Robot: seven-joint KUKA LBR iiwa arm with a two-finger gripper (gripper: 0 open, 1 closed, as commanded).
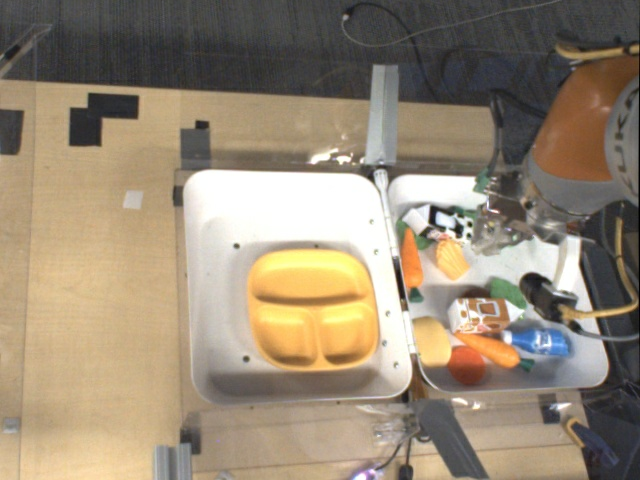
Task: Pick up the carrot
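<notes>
An orange carrot point(410, 264) with a green top lies along the left wall of the right bin point(597, 363). A second carrot-like orange piece point(489, 350) with a green end lies near that bin's front, between a red tomato point(467, 366) and a blue bottle point(538, 343). My gripper point(492, 232) hangs over the back of the right bin, to the right of the first carrot and apart from it. It is close to a black-and-white toy point(449, 222) and an orange-yellow ridged piece point(452, 259).
The left bin point(215, 268) holds a yellow divided tray point(312, 305). In the right bin lie also a small brown-and-white carton point(480, 315), a pale yellow block point(432, 340) and a green piece point(506, 291). A metal divider post point(382, 118) stands behind the bins.
</notes>
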